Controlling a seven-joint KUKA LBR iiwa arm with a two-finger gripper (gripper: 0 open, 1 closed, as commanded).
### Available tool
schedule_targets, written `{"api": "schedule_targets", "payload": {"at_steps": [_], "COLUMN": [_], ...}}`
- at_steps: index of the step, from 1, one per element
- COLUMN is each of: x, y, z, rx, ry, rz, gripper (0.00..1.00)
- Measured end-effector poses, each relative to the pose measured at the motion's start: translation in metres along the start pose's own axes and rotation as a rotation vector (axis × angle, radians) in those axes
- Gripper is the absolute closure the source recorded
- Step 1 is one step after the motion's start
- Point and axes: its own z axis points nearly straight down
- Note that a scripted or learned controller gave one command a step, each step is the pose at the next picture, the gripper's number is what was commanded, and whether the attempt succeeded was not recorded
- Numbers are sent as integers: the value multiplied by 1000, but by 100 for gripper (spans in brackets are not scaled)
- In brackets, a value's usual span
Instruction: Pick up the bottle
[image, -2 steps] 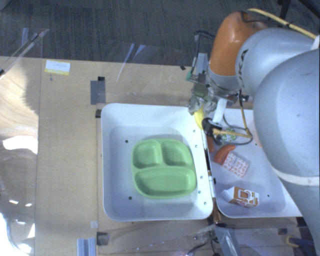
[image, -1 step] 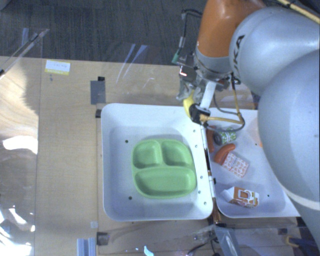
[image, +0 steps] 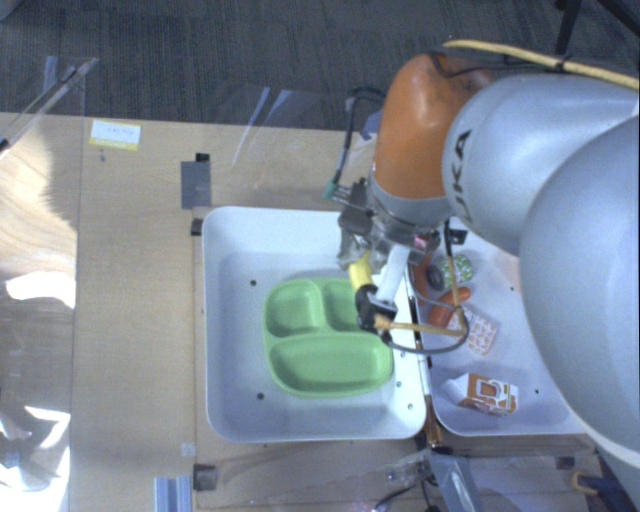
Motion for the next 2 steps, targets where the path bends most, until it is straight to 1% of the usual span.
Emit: {"api": "schedule_targets", "payload": {"at_steps": [1, 2], "x": [51, 107], "y": [-15, -26], "z": [2, -13], "rx": [-2, -2], "ry": [1, 2], "rz": [-12, -12], "gripper": [100, 100]}}
